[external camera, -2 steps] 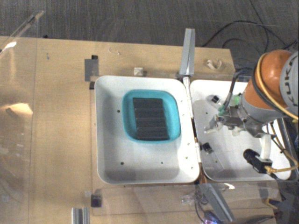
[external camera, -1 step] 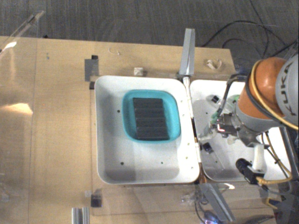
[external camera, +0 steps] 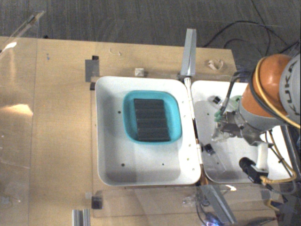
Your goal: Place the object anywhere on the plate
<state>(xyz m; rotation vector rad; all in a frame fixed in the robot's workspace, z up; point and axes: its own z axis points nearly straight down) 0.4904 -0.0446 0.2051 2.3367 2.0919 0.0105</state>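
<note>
Two white bins sit side by side on a tan bench (external camera: pixel 51 126).

Nearest the lens, below the gripper: a dark cylinder (external camera: pixel 250 169) of the arm's gear over the right bin's (external camera: pixel 225 173) front edge, with yellow cable looping beside it.

Gripper (external camera: pixel 222 126) hangs over the right bin, low, near its middle. Metal fingers point toward the divider. Cannot tell whether they stand apart or together; the wrist blocks the view and the parts blur.

Small black object (external camera: pixel 208 149) lies on the bin floor just below and left of the gripper, apart from it. A second small dark piece (external camera: pixel 216 99) lies above the gripper, toward the bin's back. Something green (external camera: pixel 235 99) shows at the wrist, possibly another object, too hidden to name.

Arm (external camera: pixel 277 93), grey with orange band, comes in behind the gripper from the right.

Left of the gripper, across the divider: left bin (external camera: pixel 113 168) holding a teal plate (external camera: pixel 175 121), rounded square, with a dark ribbed slab (external camera: pixel 150 120) on its middle. Plate is well apart from the gripper.

Farther back: a grey upright post (external camera: pixel 189 53) at the bins' joint, then dark carpet (external camera: pixel 117 8).
</note>
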